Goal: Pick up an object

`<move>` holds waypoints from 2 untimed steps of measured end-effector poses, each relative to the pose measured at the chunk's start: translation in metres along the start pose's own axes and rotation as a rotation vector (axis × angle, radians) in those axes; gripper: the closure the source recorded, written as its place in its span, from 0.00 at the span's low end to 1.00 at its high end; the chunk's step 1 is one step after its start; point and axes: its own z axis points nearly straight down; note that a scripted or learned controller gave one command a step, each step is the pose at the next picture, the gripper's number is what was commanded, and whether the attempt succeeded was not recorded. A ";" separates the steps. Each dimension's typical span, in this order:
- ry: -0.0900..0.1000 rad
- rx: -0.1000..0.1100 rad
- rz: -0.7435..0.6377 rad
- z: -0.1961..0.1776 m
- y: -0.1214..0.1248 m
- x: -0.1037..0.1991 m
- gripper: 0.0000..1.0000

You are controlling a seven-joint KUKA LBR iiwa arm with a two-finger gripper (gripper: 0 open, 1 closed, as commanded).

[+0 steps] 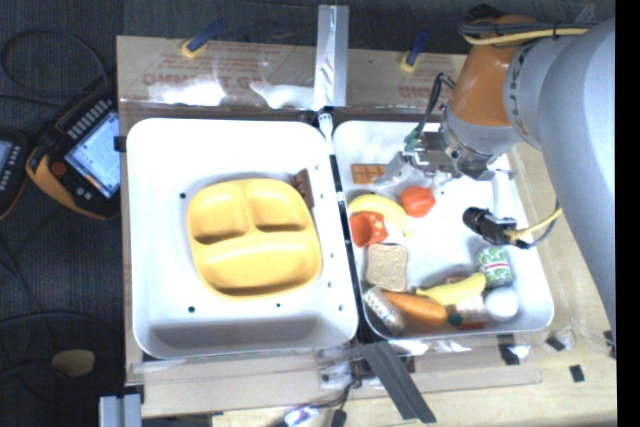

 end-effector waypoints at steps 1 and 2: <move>-0.006 -0.015 -0.032 0.020 -0.026 0.000 0.00; -0.003 -0.019 -0.032 0.009 -0.025 0.000 1.00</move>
